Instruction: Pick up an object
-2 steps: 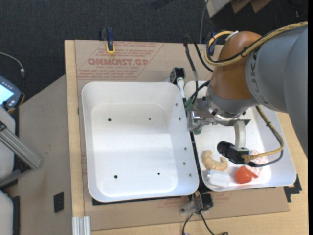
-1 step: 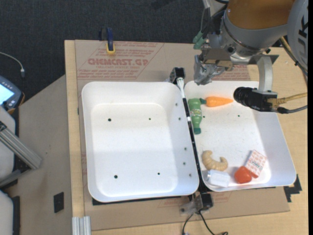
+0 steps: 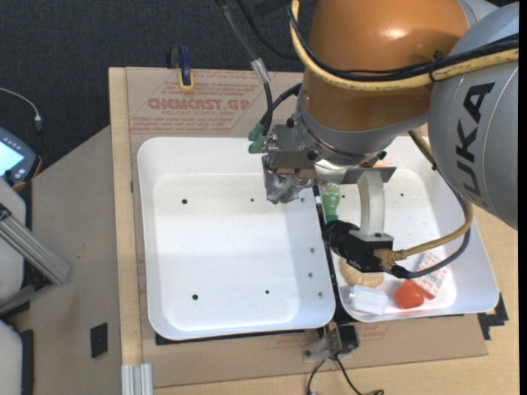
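Over the bins' shared rim (image 3: 323, 245), the claw (image 3: 284, 189) hangs, its state unclear, beside open left bin floor.

Both bins are plain white, the left bin (image 3: 230, 253) marked by a few small dark dots across its floor. The right bin (image 3: 461, 295) holds a bright orange-red ball (image 3: 410, 295), a white block (image 3: 368, 301), a tan ring (image 3: 362, 276) and a green object (image 3: 331, 200). They rest on a pale brown board (image 3: 206, 97) printed with red lettering, with a blue and yellow clip (image 3: 186, 66) at its far edge. The arm (image 3: 478, 122) is grey with black letters, its band (image 3: 379, 31) a glossy orange-brown. A yellowish cable (image 3: 436, 245) trails from it. The hand (image 3: 284, 183) is dull grey metal.
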Controlling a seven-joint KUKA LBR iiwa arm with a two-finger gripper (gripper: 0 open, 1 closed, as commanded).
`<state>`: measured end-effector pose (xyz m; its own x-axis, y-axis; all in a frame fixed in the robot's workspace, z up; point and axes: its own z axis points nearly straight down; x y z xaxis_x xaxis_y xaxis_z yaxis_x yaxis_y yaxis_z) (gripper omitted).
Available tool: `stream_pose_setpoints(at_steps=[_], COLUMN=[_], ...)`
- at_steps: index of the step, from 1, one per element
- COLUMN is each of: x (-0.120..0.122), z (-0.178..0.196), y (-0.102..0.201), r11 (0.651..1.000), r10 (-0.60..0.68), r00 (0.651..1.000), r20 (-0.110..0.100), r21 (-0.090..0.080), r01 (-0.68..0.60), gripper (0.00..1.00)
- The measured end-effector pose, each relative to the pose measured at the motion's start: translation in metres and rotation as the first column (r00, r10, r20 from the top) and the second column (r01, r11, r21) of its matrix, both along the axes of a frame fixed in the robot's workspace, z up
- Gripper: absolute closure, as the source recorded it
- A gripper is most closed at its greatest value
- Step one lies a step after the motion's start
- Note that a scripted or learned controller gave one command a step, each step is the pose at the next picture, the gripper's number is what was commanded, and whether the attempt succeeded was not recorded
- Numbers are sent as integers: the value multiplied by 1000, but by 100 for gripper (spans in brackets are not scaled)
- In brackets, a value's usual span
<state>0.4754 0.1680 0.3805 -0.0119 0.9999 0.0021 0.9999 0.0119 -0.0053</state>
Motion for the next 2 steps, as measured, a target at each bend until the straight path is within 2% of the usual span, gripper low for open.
stream_pose_setpoints(at_steps=[1, 2], x=[21, 24], z=[-145, -126], y=[55, 53], r11=[1000, 1000], r10=[-7, -11], r00=[1000, 1000], r20=[-9, 6], r21=[-7, -1], r01=[7, 11], gripper=[100, 100])
